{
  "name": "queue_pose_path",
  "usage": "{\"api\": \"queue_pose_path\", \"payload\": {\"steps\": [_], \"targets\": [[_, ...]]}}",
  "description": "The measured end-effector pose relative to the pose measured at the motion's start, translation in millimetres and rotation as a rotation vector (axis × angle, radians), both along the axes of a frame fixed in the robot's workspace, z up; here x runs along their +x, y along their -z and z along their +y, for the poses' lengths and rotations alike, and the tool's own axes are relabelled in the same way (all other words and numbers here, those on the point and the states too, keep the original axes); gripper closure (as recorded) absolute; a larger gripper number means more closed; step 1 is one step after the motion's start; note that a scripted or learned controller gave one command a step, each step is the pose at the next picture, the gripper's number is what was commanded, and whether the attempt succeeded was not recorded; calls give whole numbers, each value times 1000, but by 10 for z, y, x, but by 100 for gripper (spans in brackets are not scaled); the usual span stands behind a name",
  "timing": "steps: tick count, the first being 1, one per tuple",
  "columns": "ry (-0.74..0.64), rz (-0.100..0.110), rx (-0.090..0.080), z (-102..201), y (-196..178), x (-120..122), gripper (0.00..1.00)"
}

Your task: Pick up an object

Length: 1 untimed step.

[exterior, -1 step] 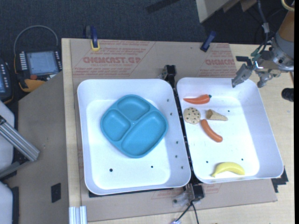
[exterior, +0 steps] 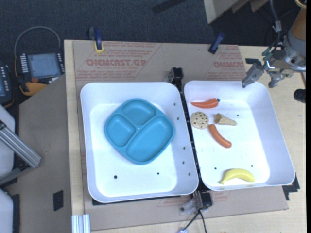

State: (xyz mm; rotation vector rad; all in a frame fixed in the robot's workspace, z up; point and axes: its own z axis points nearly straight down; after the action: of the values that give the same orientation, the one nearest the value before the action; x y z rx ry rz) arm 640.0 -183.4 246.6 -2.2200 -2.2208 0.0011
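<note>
The right white bin [exterior: 277,125] holds a red chili pepper [exterior: 205,103], a round cookie [exterior: 199,120], a tan wedge-shaped piece [exterior: 224,120], an orange sausage [exterior: 219,135] and a yellow banana [exterior: 237,176]. My gripper [exterior: 264,76] hangs above the bin's far right corner, its two fingers spread open with nothing between them. It is well apart from every item, up and to the right of the chili pepper.
The left white bin [exterior: 97,174] holds a blue divided plate [exterior: 139,130]. A black clamp [exterior: 176,74] sits between the bins at the far edge. Cardboard [exterior: 146,57] lies under both bins. A pendant with a screen [exterior: 43,65] rests at far left.
</note>
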Motion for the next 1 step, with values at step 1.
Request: {"api": "queue_pose_path", "payload": {"steps": [1], "targets": [[0, 6, 1, -3, 642, -9, 0]]}}
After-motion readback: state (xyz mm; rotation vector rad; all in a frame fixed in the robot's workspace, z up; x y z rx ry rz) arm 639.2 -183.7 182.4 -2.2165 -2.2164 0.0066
